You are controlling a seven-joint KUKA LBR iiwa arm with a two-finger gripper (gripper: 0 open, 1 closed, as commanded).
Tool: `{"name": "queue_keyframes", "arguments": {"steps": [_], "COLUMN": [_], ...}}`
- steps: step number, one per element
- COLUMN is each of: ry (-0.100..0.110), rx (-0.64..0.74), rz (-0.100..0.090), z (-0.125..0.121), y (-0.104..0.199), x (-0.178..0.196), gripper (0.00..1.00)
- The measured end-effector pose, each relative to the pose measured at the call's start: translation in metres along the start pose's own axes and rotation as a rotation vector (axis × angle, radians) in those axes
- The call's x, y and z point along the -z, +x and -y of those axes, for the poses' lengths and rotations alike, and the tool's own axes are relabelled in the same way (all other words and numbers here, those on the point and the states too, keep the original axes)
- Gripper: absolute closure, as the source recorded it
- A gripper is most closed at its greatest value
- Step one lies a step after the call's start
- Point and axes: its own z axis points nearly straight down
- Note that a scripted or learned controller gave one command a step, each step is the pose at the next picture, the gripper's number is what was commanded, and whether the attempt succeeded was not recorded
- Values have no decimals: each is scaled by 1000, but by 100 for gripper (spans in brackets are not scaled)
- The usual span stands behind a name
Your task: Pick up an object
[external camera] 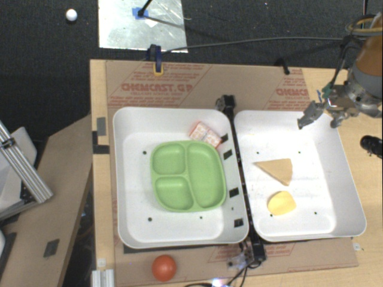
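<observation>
Bench board [179,79] — red "CHEMCAST GP" lettering

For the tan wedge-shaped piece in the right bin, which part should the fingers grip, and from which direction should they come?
Probably from straight above. The tan wedge lies flat on the floor of the right bin, apart from the yellow lump. Close across its two long slanted sides near the wide end, where there is more to hold; the pointed tip on the view's left looks too narrow. The gripper is above the bin's far edge.

A divided tray [188,176] is set in the left bin [128,160]; a wedge [277,170] and a lump [280,203] are placed in the right bin [335,178].
</observation>
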Motion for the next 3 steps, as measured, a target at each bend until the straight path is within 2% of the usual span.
{"name": "queue_keyframes", "arguments": {"steps": [1,2,3], "ry": [-11,-9,-9], "rx": [2,1,4], "rz": [2,2,1], "z": [-2,5,-1], "y": [0,7,15], "x": [7,-41,-97], "gripper": [0,0,0]}}
